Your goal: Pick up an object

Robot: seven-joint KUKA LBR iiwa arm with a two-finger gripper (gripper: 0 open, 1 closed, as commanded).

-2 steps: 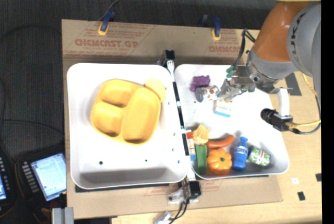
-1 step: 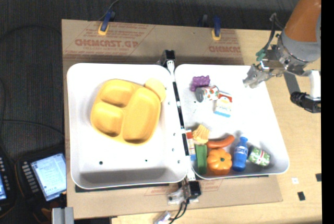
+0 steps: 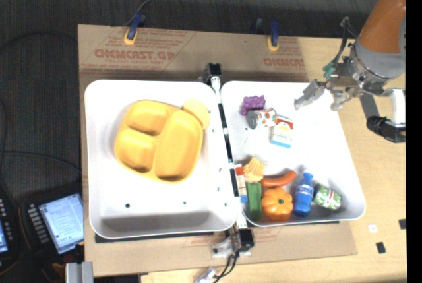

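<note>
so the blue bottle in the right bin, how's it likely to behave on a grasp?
The blue bottle looks like small toy plastic, so probably light and rigid. Its rounded body may roll or slip sideways if pinched off-centre. It sits tight between the orange pumpkin and the green can, so those will likely get nudged.

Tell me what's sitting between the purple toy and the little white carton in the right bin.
In the camera view, a small red and white can lies between the purple toy and the white carton, close to both.

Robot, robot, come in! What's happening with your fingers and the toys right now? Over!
Gripper open, holding nothing, hanging over right bin's far edge. Purple toy and little carton closest. Nothing blocking them. Over.
</note>
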